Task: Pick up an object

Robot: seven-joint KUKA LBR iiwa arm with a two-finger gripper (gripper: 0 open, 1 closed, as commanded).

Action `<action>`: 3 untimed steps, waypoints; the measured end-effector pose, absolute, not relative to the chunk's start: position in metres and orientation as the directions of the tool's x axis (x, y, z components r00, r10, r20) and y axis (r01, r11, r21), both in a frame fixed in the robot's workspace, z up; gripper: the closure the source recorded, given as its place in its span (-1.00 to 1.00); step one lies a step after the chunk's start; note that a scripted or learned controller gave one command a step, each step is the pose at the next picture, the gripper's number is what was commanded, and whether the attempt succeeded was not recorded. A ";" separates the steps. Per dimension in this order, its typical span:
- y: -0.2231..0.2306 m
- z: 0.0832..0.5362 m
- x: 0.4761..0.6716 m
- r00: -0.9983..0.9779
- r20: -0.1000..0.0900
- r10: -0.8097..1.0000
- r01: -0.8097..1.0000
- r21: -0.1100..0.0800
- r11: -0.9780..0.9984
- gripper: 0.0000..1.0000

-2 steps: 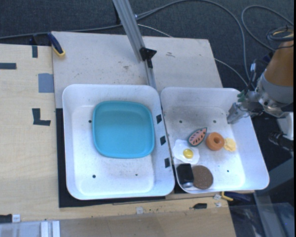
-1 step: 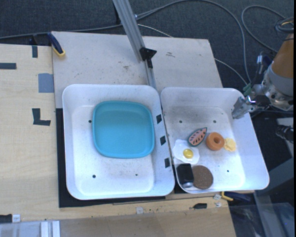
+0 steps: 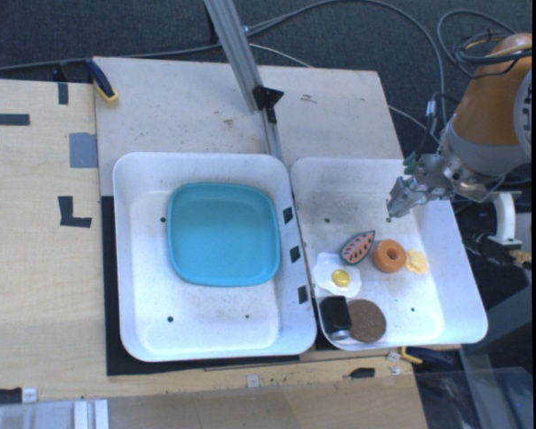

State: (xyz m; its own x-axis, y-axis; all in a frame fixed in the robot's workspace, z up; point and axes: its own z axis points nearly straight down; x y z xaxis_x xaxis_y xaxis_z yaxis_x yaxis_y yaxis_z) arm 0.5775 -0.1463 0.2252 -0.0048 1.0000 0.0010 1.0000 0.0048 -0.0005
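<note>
The right bin holds several toy foods near its front. An orange doughnut lies beside a small yellow piece. Left of them rest a watermelon slice and a fried egg. A black block and a brown round cookie sit at the front edge. My gripper hangs over the bin's back right part, above and behind the doughnut, with nothing seen between its fingers.
The left bin holds a blue square plate. A grey metal pole slants down to the gap between the bins. Cables loop behind the right bin.
</note>
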 end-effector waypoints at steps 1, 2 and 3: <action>-0.091 0.217 0.565 -0.003 0.001 1.000 1.000 -0.002 0.003 1.00; -0.037 0.220 0.547 -0.003 0.001 1.000 1.000 -0.001 0.003 1.00; 0.009 0.213 0.542 -0.004 0.001 1.000 1.000 -0.001 0.004 1.00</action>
